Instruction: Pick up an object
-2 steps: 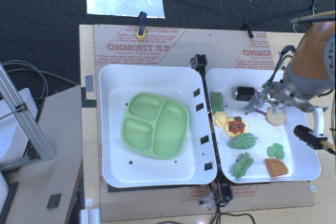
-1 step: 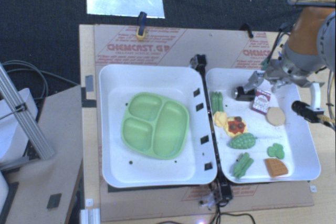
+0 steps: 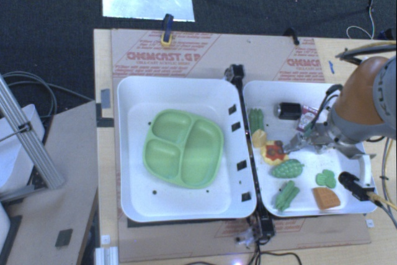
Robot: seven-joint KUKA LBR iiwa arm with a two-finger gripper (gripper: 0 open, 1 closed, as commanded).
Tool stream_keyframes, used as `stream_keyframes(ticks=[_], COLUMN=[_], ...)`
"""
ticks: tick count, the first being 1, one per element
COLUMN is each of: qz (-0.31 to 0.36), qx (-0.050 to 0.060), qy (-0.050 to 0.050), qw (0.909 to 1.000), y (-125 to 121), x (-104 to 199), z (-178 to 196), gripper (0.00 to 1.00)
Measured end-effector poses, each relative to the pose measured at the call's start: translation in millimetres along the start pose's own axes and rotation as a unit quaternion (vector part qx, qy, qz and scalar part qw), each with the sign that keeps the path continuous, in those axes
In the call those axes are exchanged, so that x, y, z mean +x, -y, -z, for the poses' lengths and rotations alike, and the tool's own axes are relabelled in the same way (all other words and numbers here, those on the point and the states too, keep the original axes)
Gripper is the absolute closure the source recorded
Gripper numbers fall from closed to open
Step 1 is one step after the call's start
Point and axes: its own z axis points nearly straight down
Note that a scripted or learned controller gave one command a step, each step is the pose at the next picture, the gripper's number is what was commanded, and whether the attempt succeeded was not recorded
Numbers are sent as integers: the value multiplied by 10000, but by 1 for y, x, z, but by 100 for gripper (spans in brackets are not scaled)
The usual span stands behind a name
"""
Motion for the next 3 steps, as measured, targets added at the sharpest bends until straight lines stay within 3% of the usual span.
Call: stream_keyframes(ticks=[1,2,3], qz=[87,97,81], qx=[-47,-82,-17], qy=[-14,-33,-6], qw=[9999,9999,10000], y=[-15,41,40], x=[64,156,151], z=[119,318,320], gripper=[0,0,100])
